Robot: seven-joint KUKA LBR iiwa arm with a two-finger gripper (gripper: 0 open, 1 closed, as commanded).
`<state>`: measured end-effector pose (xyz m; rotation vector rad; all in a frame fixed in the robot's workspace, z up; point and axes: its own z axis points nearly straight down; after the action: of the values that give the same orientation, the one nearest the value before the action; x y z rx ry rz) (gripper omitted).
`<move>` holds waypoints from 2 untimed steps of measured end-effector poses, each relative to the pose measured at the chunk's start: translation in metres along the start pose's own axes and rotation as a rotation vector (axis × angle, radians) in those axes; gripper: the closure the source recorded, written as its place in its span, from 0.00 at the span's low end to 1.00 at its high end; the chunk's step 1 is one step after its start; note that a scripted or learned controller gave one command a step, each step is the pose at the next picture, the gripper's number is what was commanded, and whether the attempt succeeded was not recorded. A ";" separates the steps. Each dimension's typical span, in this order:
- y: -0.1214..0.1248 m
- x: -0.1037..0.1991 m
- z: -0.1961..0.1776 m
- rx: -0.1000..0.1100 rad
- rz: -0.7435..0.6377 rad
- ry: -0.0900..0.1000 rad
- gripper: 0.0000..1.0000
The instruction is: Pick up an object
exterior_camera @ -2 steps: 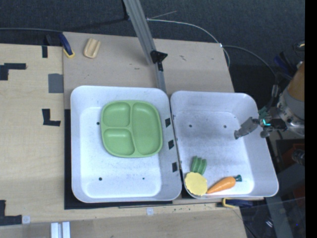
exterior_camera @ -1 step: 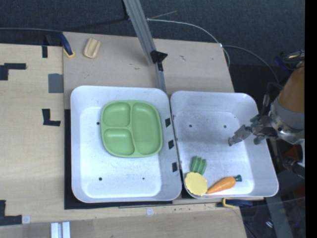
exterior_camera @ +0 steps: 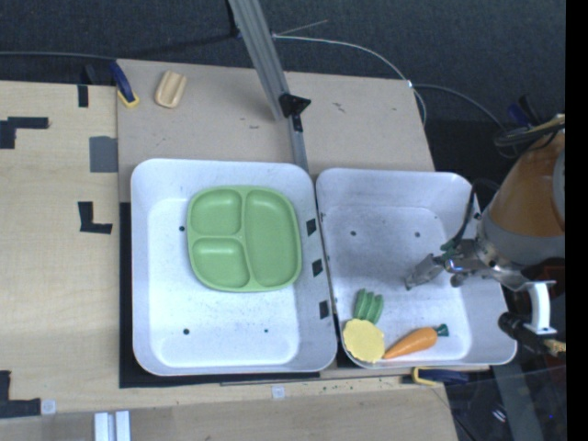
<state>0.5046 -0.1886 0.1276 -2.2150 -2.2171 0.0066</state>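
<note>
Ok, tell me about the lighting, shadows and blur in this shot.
Camera view: lighting is even and soft, with no strong glare on the white bins; the green plate and the carrot are reasonably sharp with only faint shadows; the hand at the right bin looks soft and slightly smeared, so its detail is hard to read; the floor beyond the bench is dark.
</note>
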 end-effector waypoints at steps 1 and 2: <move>0.001 0.000 0.039 -0.008 0.000 -0.004 0.00; 0.000 0.001 0.028 -0.007 -0.001 -0.002 1.00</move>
<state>0.5047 -0.1879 0.0994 -2.2186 -2.2226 0.0012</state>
